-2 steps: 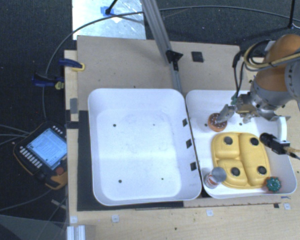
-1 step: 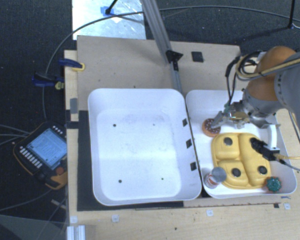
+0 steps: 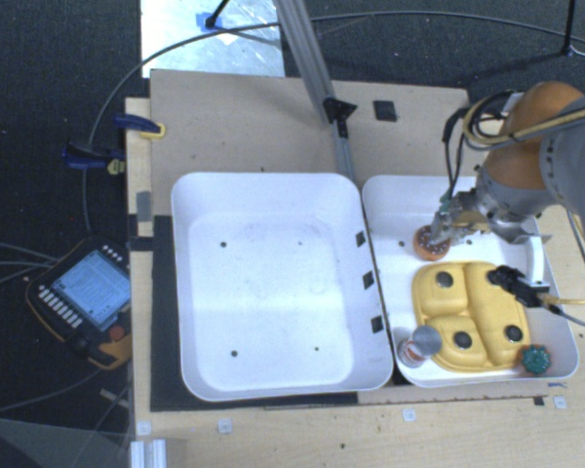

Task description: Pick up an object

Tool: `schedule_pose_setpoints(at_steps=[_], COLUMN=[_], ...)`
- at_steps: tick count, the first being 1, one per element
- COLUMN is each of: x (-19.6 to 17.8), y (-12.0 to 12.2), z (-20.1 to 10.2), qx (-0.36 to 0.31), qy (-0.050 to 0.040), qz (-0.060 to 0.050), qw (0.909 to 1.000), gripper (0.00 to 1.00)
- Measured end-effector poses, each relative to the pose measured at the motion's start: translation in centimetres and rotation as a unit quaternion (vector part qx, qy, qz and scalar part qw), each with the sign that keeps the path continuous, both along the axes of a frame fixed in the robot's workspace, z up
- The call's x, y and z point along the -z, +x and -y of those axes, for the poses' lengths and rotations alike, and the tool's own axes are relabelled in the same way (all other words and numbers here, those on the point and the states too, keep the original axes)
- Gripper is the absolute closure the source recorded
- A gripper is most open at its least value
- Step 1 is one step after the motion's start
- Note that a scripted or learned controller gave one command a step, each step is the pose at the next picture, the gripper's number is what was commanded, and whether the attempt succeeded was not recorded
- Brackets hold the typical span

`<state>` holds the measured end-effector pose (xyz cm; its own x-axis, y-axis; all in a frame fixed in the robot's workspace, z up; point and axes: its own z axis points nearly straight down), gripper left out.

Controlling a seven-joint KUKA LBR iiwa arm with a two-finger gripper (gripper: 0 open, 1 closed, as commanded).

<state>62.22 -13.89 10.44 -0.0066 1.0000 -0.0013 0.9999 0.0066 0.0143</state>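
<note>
The small round brown object [image 3: 431, 245], the likeliest thing to be picked up here, lies in the right-hand bin [image 3: 390, 203], near that bin's far left part and just beyond the far edge of the large yellow moulded piece [image 3: 471, 317] that takes up most of the bin's floor. The gripper [image 3: 445, 224] has its tip directly over it, reaching in from the right with the grey arm [image 3: 565, 164] and its orange band [image 3: 541, 115] bent down above the bin's far right corner; that low, steep pose reads as a descent onto one chosen item, not a pass across the bin. Whether the fingers are apart or together I cannot tell, since the wrist and the object blur into one another at this size, and it is equally unclear whether they touch the object or hang just above it. The other items sit well apart from the tip: a grey round-topped piece [image 3: 421, 342] at the near left of the same bin, touching or just beside the yellow piece, and a small teal object [image 3: 535, 360] at the near right corner. The left-hand bin [image 3: 190, 261] stands alongside on the worktop [image 3: 244, 125], probably as the place for dropping whatever gets lifted.
</note>
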Motion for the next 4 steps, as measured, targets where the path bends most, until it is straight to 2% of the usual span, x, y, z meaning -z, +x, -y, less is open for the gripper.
schedule_pose_setpoints(at_steps=[2,3,4], x=[-11.9,-16.5,-19.3], y=[0.4,0.2,0.3], z=[0.5,0.0,0.0], qx=[0.000,0.000,0.000], qy=[0.0000,0.0002,0.0003], qz=[-0.003,-0.004,-0.005], qw=[1.0000,1.0000,1.0000], gripper=[1.00,1.00,1.00])
